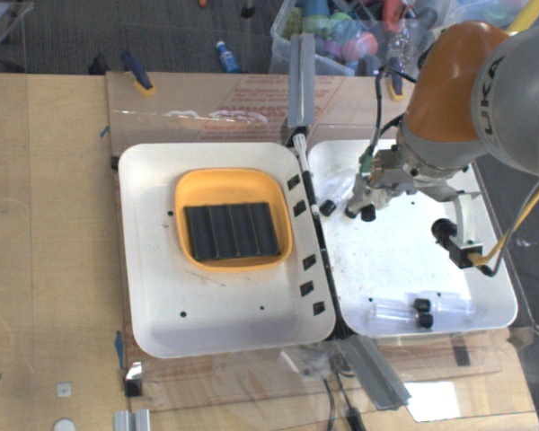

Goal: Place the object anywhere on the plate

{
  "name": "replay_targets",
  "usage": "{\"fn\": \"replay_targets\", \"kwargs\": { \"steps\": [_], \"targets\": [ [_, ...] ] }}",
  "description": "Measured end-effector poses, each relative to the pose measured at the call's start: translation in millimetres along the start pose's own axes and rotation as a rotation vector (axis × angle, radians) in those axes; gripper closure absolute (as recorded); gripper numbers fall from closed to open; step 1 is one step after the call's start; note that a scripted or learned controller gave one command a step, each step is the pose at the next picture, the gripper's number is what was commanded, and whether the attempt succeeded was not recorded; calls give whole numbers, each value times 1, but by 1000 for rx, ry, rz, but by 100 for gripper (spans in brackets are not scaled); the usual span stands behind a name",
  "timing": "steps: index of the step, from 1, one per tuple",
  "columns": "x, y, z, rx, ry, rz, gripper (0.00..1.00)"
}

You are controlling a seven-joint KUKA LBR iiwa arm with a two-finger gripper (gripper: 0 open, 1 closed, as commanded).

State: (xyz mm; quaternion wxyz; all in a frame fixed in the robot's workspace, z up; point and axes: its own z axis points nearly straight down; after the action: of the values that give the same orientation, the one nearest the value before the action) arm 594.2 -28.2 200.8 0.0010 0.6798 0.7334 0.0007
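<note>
The gripper [359, 210] hangs low over the upper left part of the right bin [494, 308], close to the divider between the two bins. Its two dark fingertips stand apart with bare white floor between them, so it is spread and carries nothing.

In the left bin [153, 312] sits a yellow plate [190, 187], and a dark ribbed block [232, 231] lies flat across its middle. A small clear tube with black caps [411, 311] lies on its side at the lower edge of the right bin, well apart from the gripper. Which of the two is the task's object cannot be told for sure. If it is the block, it already rests on the plate.

The tube looks light, stiff and smooth, so it may roll or slip. A grip across its middle, fingers either side of its length, seems safest. The block looks rigid and would be taken across its short width
</note>
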Motion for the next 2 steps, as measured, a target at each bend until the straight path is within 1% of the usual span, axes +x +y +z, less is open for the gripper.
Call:
{"fn": "replay_targets", "kwargs": {
  "steps": [1, 2],
  "targets": [
    [41, 10, -8, 0, 0, -102, 100],
    [58, 14, 16, 6, 2, -198, 100]
  ]
}}
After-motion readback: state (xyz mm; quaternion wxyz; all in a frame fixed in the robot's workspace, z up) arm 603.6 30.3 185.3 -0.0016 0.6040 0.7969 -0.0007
